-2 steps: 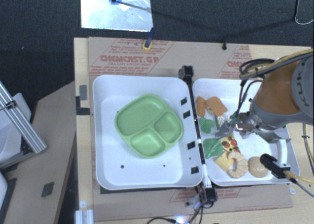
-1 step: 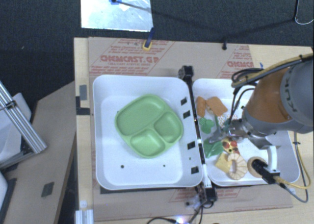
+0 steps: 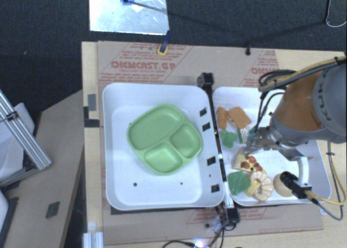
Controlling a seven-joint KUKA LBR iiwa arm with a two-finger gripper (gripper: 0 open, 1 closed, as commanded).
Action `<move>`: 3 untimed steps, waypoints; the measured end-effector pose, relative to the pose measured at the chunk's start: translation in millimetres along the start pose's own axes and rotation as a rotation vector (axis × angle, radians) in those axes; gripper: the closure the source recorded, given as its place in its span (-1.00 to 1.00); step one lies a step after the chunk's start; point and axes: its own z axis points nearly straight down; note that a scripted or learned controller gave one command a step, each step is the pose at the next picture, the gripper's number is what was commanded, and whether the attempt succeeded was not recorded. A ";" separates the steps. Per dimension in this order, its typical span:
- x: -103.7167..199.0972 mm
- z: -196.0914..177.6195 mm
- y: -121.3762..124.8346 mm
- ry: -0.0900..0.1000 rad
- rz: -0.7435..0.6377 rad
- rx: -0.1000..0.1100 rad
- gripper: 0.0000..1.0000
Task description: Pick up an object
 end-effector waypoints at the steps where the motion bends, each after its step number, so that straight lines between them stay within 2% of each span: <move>1: 4.3 -45.4 7.6 0.002 -0.004 0.018 1.00; 2: 7.7 -108.6 14.7 0.002 -0.005 0.013 1.00; 3: 7.8 -119.2 16.0 0.002 -0.006 0.018 1.00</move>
